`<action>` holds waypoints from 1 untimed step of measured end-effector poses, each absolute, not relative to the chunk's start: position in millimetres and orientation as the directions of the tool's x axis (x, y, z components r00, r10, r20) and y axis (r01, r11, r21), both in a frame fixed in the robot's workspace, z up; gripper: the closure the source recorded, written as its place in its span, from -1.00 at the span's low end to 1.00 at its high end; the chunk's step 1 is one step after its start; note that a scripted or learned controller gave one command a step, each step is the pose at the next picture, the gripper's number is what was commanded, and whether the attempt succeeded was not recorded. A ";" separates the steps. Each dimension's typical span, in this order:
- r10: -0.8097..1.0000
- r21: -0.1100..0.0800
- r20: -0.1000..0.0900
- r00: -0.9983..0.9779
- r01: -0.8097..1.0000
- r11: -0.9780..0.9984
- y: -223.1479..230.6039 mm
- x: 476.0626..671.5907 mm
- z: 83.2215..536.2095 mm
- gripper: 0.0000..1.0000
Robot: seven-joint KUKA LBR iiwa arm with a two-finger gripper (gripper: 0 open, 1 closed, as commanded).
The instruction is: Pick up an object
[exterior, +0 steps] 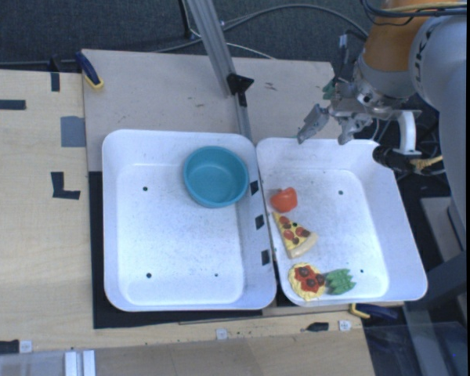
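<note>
Upper right of frame: gripper (325,130) hovering over far rim of right bin (392,233), jaws spread apart, nothing between. Nothing picked yet. Candidates: tomato (283,200), pizza slice (294,235) along bin's left side; blue bowl (215,176) in left bin (133,233). Descent, grasp, lift all remain.

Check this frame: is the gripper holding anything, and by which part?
Nothing is held. The gripper hangs open above the right bin's far rim.

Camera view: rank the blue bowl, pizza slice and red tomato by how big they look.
1. blue bowl, clearly largest
2. pizza slice
3. red tomato, smallest, though not far below the slice
</note>
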State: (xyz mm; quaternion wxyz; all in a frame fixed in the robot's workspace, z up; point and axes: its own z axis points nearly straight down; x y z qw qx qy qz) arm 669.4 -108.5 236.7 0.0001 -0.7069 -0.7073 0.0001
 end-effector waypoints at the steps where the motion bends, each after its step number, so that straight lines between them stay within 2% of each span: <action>1: 1.000 -0.004 0.000 -0.001 1.000 0.001 -100.7 668.8 191.0 -1.00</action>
